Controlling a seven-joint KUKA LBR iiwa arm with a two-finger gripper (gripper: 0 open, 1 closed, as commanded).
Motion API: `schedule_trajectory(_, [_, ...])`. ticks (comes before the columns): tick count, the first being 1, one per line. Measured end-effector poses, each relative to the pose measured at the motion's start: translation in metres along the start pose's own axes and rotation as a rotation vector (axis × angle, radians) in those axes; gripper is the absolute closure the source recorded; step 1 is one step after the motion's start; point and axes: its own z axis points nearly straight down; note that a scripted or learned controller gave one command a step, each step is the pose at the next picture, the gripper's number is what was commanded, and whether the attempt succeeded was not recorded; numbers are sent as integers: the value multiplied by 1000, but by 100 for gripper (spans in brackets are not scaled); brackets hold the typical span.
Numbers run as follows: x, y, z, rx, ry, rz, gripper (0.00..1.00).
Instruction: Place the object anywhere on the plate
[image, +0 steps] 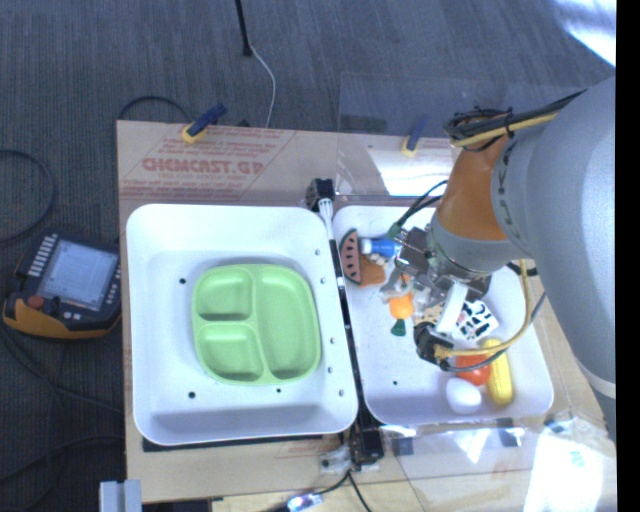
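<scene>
The grey arm (560, 200) with its orange band is reaching in from the right and hanging over the right bin (380, 385), covering much of that bin's upper half. To its left, the left bin (160, 400) is sitting flush beside it, and the green plate (257, 322), divided into three compartments, is lying in the middle of that bin with nothing resting on it. At the end of the arm, the gripper (418, 300) is pointing down into the right bin among a cluster of small toys; whether it is spread or closed I cannot tell, since the wrist and cables are crowding the spot. A watermelon slice (350, 255) is lying near the bin's upper left corner, with a small blue piece (381, 245) just beside it. A small orange object (400, 306) is sitting right by the gripper tip. Toward the lower right, a yellow piece (498, 378) is leaning beside a white egg (463, 395), with a black-and-white patterned block (476, 320) above them.
</scene>
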Motion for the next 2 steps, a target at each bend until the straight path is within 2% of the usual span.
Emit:
schedule_trajectory(1, [41, -37, 1, 5, 3, 62, 100])
schedule_trajectory(2, [40, -36, 1, 3, 2, 62, 0])
